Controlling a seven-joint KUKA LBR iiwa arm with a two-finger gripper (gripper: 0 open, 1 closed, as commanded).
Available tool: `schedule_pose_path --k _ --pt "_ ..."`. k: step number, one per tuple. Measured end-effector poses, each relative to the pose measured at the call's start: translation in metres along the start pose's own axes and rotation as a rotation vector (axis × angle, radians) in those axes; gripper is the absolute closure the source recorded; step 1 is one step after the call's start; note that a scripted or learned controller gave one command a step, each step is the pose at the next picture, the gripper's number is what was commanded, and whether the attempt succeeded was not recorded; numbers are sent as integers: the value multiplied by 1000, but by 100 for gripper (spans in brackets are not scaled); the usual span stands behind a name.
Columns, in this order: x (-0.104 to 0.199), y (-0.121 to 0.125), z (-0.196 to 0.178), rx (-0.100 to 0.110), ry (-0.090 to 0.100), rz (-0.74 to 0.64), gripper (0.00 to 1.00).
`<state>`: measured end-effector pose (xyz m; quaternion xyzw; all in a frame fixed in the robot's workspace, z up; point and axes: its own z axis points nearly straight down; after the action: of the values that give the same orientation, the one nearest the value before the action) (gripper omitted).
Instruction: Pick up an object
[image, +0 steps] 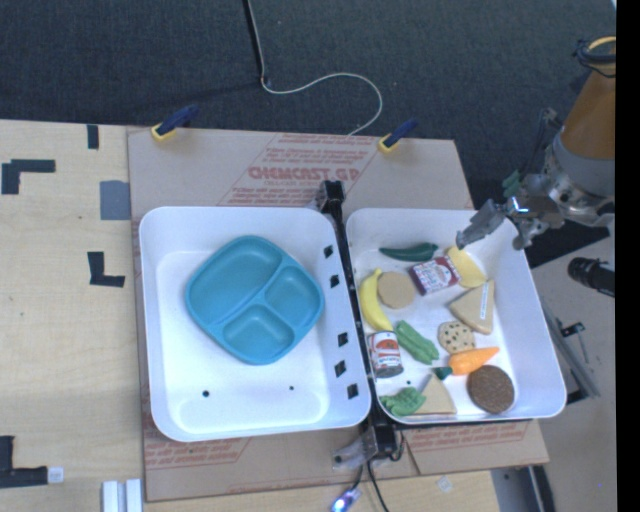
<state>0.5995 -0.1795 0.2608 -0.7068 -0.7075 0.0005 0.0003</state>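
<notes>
The right bin holds several toy foods: a banana, a green chili, a maroon packet, a yellow piece, a cheese wedge, a cookie, a carrot, a small can and a brown patty. My gripper hangs above the bin's far right corner, just right of the yellow piece. It is open, with nothing between its fingers.
The left bin carries a blue divided plate. A black divider runs between the bins. A green pickle and a sandwich slice with lettuce lie near the right bin's front.
</notes>
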Motion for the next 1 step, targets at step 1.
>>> schedule_pose_path --k 1 --pt "51 -33 -50 -3 1 -4 0"
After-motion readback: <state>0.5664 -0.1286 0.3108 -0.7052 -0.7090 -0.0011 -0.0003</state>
